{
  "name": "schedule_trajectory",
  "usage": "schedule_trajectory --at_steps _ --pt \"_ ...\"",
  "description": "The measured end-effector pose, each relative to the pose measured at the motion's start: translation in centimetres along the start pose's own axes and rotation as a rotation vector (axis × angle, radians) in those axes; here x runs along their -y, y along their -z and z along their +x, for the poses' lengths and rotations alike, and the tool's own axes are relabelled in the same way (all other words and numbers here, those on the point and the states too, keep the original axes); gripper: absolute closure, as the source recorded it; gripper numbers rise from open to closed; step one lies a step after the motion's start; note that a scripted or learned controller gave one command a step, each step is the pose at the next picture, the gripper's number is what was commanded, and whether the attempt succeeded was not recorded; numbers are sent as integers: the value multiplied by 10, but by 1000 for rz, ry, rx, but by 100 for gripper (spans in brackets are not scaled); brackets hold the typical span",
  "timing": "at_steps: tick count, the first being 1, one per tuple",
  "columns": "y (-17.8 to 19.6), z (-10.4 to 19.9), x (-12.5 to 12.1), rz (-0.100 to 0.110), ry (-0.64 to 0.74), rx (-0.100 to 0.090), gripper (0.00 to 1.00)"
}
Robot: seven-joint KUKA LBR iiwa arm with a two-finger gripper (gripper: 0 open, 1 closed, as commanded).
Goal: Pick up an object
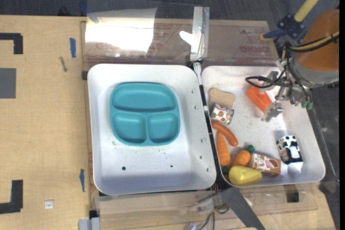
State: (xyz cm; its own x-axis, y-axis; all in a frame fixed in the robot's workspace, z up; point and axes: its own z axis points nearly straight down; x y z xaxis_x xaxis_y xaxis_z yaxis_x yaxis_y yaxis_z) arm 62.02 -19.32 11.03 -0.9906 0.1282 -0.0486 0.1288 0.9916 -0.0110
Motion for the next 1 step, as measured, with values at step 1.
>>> schedule_trajectory --at_steps 1 --pt "-15 7 -79 -14 -2 -25 0"
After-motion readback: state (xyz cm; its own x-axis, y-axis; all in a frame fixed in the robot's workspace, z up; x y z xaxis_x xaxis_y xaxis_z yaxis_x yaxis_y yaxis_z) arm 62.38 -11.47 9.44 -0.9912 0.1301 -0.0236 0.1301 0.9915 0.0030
